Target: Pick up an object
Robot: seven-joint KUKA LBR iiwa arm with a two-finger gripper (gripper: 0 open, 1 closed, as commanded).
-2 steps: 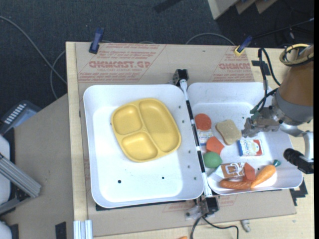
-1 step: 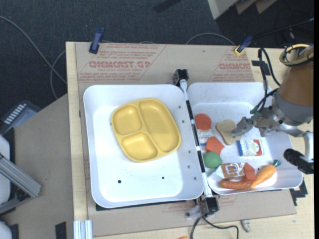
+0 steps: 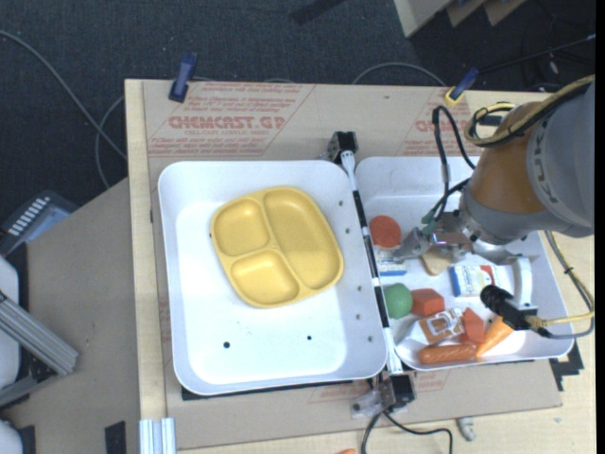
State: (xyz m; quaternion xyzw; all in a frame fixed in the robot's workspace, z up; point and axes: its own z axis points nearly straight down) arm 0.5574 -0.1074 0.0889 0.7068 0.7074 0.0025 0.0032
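Carrots (image 3: 452,353) lie nearest, along the front wall of the right bin (image 3: 492,356): one long smooth orange piece and a second, shorter one (image 3: 492,334) angled up beside it. Just behind them sit a small printed packet (image 3: 440,324), a reddish-orange block (image 3: 427,302) and a round green ball-like item (image 3: 398,299), with a flat blue-and-white carton (image 3: 470,278) towards the arm side. Gripper (image 3: 423,244) hangs low over the middle of this bin, at the end of the grey arm (image 3: 558,159) with its orange band; its metallic tip points towards the divider, and whether its jaws are apart or together cannot be told from this angle, nor whether it touches anything. A round red tomato-like object (image 3: 385,230) rests just beyond the tip, near the bin's left wall. The left bin (image 3: 274,367), shallow glossy white plastic with rounded corners, holds a yellow plate (image 3: 276,246) moulded into three compartments, lying flat in its far half. Both bins stand on a board (image 3: 236,121) printed with red lettering, clipped at its far corners
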